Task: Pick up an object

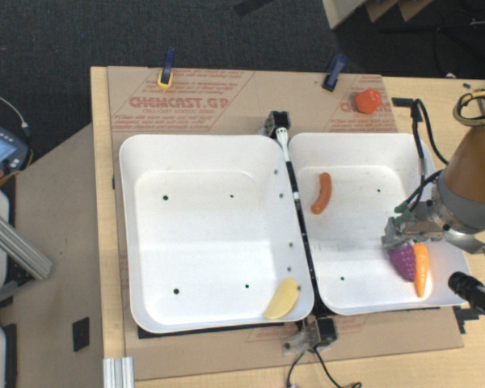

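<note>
Hanging low over the right bin (364, 148), the pincer (406, 231) sits near that bin's right wall, just above a purple grape bunch (402, 260) and a carrot (421, 270) that lie touching each other by the front right corner. Whether it is apart or together I cannot tell; its tips are lost in the dark metal of the wrist, and nothing is visibly gripped.

A sausage (321, 193) lies well apart from these, nearer the divider, and a banana slice (282, 299) rests in the front right corner of the left bin (145, 156). An orange toy (368, 101) sits outside the bins on the tabletop (186, 95).

The likely target is the grapes or the carrot. The risk, as I judge it, is the pair's closeness: a descent between them could push both aside or catch only an edge, and the nearby wall leaves little room, so a tip may strike the rim.
</note>
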Available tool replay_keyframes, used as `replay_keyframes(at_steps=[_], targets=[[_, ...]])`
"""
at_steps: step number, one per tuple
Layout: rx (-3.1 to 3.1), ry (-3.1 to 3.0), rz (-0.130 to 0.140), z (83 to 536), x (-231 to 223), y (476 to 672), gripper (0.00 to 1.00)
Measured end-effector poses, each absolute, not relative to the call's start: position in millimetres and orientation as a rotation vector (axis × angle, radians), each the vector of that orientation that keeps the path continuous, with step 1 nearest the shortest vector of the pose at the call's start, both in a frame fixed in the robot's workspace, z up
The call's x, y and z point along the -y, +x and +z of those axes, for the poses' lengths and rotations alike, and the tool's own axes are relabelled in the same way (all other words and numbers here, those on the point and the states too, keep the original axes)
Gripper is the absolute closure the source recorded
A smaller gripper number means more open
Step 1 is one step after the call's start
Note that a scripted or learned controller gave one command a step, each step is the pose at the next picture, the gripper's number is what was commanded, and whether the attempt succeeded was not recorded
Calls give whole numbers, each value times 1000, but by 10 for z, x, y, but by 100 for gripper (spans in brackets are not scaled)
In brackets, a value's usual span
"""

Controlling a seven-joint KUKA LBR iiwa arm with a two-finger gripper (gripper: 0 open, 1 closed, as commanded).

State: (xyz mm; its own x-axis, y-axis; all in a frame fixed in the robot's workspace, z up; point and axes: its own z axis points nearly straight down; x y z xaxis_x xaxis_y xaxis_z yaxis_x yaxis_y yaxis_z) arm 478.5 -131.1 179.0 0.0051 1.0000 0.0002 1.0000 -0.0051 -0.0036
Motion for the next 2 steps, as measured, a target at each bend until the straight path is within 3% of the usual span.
replay_keyframes(at_steps=[1, 2], targets=[[2229, -2220, -6, 2422, 916, 4803, 100], [2210, -2227, 7, 1662, 1785, 4774, 100]])
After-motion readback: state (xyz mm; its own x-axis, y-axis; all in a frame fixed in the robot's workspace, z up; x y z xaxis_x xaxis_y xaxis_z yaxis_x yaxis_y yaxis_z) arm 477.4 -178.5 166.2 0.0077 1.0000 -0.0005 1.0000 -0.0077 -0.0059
